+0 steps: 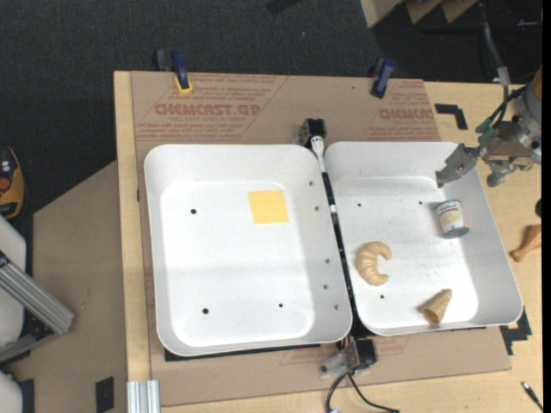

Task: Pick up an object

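Bins come first: two shallow white plastic bins sit side by side on the brown cardboard-topped bench (258,101), the left bin (172,256) and the right bin (405,166). The left one carries a single flat yellow square piece (268,206), lying well apart from the arm.

The right bin holds three things. Largest is one tan croissant-shaped toy (374,262) near the bin's middle, its curve running roughly up and down the view. Next is one small white cylindrical can with a blue label (449,218) toward the right wall, its long axis also running up and down the view. Smallest is one tan cone-shaped piece (436,305) at the near right corner, tip pointing toward the near rim.

The grey two-finger gripper (478,163) hangs over the far right corner of the right bin, fingers spread with nothing between them. The can lies nearest, just beside and toward the near side of the gripper, so it looks the likeliest pick; croissant and cone lie farther off.
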Tool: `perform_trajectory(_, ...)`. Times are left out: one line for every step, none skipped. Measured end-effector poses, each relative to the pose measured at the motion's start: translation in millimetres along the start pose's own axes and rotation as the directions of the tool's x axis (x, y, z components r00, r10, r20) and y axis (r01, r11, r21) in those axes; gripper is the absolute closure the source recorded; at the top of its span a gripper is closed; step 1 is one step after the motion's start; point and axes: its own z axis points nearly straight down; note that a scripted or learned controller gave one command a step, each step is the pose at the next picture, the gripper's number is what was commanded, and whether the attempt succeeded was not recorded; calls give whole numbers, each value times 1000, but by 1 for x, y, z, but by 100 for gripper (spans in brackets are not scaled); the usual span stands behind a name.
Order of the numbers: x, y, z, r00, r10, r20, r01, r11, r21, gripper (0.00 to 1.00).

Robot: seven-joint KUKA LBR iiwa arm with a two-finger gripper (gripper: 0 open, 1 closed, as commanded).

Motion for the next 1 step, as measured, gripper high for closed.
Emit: perform_trajectory(0,1,-11,1000,-1,2,1,1000,-4,100)
